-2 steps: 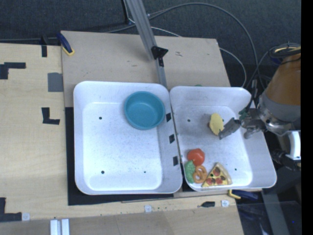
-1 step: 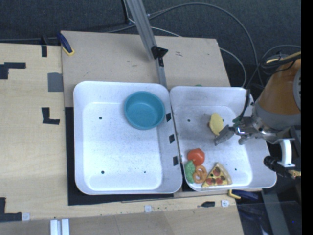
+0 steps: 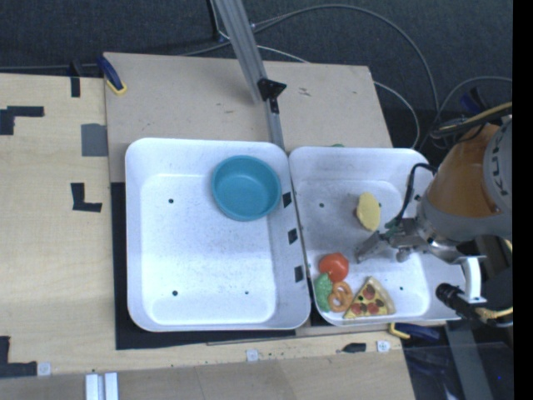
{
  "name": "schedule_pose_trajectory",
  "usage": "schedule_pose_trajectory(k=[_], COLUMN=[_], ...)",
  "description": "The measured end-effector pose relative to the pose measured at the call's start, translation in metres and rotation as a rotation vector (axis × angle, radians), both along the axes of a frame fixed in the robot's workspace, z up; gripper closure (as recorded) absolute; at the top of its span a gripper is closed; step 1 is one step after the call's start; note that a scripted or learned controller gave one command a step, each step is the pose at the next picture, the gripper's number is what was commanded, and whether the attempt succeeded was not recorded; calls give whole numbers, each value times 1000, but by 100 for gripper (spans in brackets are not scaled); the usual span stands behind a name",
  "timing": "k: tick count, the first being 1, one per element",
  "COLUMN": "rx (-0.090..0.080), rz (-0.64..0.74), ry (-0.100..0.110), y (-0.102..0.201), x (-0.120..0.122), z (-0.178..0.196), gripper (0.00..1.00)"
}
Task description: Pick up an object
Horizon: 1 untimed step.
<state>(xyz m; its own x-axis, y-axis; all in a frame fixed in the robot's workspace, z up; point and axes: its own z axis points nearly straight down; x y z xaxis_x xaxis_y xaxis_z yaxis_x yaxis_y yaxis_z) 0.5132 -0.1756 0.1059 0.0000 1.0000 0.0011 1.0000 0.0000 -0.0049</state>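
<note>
Fingers [image 3: 366, 248] on your gripper [image 3: 372, 248] look spread and hold nothing, low in the right bin [image 3: 333, 161]. Just above sits a yellow lemon-like piece [image 3: 368, 211]; nearby lie a tomato [image 3: 334, 266] and pizza slice [image 3: 369, 299]. Across in the left bin [image 3: 166, 282] you have a blue bowl [image 3: 245, 187].

The bowl [image 3: 246, 187] sits in the left bin [image 3: 158, 248]; right of the bowl, the right bin [image 3: 333, 173] holds the toy foods [image 3: 354, 294].
</note>
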Motion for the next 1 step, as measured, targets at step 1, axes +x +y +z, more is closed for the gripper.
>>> schedule_pose_trajectory(k=[1], rx=[-1], rz=[1], ry=[-4], y=[0], x=[1], z=[12], gripper=[100])
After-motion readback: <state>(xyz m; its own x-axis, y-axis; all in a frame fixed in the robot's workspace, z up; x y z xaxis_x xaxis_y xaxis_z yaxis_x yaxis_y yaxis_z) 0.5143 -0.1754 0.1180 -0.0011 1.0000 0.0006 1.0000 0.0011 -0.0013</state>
